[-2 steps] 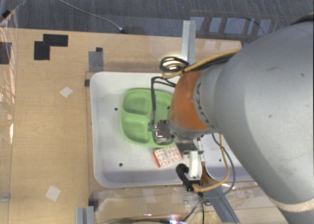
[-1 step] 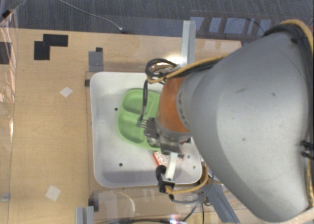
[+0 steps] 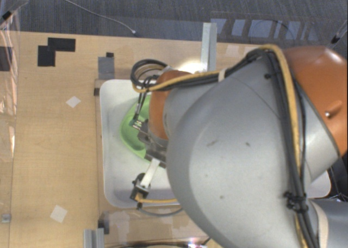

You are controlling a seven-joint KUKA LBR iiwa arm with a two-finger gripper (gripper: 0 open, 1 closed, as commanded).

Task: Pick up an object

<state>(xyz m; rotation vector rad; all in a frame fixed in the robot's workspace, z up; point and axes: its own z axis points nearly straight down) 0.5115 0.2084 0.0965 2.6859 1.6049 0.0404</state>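
1 arm over left bin, jaws hidden, green object below

Wooden bench bearing white bin

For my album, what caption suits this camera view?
Grey arm reaching over a white bin that holds a green object.

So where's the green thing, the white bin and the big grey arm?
green thing (image 3: 128,128): camera view, on its left edge.
white bin (image 3: 115,176): camera view, on its bare floor.
grey arm (image 3: 228,154): camera view, on its big rounded body.
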